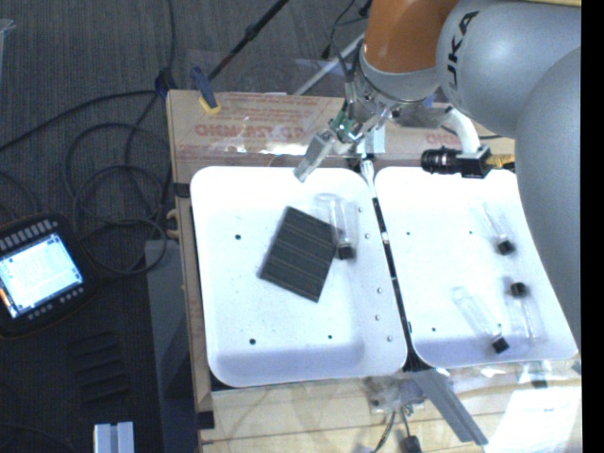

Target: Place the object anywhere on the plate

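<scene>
1. We see a clear vial [336,223] with a dark cap lying in the left bin [222,347], just beside the dark plate [299,254].
2. We judge it light, rigid, slippery; grasp mid-body across its width.
3. The gripper [332,144] hangs above the bin's far edge, fingers spread, holding nothing.

I see the arm [472,45] reaching in over the far edge of the left bin [226,347]. On the dark ridged plate [299,253] nothing rests; a clear vial [335,220] lies just beside it. Three more vials [495,229] lie in the right bin [425,338].
</scene>
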{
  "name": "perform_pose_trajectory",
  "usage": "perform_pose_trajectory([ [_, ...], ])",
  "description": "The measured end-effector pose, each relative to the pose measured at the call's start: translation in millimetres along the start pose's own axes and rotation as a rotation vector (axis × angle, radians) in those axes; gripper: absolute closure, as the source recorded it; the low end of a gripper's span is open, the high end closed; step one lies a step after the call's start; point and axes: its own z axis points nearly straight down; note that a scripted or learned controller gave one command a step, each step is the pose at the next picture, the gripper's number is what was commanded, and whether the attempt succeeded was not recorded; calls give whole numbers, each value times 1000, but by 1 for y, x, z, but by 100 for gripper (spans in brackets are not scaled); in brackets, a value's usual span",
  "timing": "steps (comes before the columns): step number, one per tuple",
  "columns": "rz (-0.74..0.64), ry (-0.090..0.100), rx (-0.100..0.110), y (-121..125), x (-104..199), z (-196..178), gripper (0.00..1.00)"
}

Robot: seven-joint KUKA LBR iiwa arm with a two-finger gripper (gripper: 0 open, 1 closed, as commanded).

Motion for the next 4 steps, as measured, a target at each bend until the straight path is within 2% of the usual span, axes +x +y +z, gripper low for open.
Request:
perform_pose_trajectory([
  [1,24,3,-1,-22,-6,-10,0],
  [2,-53,1,1,-29,-36,12,0],
  [3,-419,3,-3,-7,-3,22,0],
  [4,-628,0,-4,-18,19,-34,0],
])
